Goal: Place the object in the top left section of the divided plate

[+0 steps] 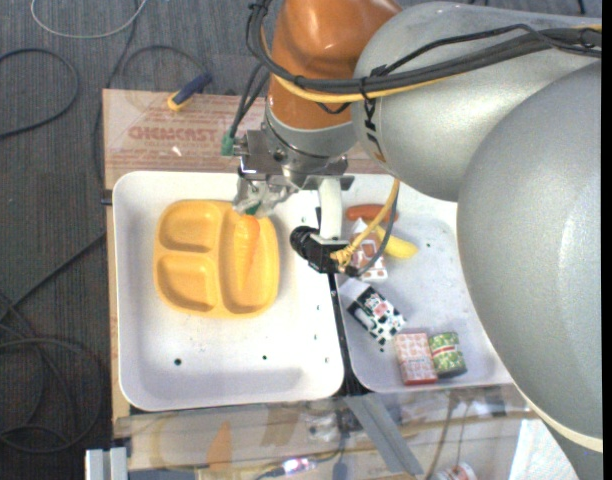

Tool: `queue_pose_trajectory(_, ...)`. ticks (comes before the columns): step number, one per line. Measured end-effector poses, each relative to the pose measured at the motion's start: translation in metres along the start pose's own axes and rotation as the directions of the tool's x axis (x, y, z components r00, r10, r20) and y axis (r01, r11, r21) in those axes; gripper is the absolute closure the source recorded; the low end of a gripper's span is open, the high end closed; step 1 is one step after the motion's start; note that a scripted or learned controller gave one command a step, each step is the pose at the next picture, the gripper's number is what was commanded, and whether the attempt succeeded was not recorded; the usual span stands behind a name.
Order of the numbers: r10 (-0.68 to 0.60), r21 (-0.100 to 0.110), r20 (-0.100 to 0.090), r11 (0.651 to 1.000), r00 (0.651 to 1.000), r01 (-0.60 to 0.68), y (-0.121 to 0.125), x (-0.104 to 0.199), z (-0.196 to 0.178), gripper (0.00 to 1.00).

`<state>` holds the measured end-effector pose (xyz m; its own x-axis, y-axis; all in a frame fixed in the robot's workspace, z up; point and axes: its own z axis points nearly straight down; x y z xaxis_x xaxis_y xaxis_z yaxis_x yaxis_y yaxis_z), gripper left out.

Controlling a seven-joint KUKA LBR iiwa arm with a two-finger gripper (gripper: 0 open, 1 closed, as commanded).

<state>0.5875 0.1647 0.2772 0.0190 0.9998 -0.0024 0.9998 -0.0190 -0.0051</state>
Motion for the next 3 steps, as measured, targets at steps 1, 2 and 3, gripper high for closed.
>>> queue_pose_trajectory(1, 0.307, 0.0, 0.001, 0.952, 0.952, -0.307, 0.014, -0.024, 0.011, 1.0)
queue_pose_trajectory(2, 0.306, 0.003, 0.005, 0.952, 0.952, -0.306, 0.014, -0.023, 0.004, 1.0)
queue_pose_trajectory(3, 0.293, -0.001, 0.0, 0.956, 0.956, -0.293, -0.011, 0.003, -0.038, 1.0)
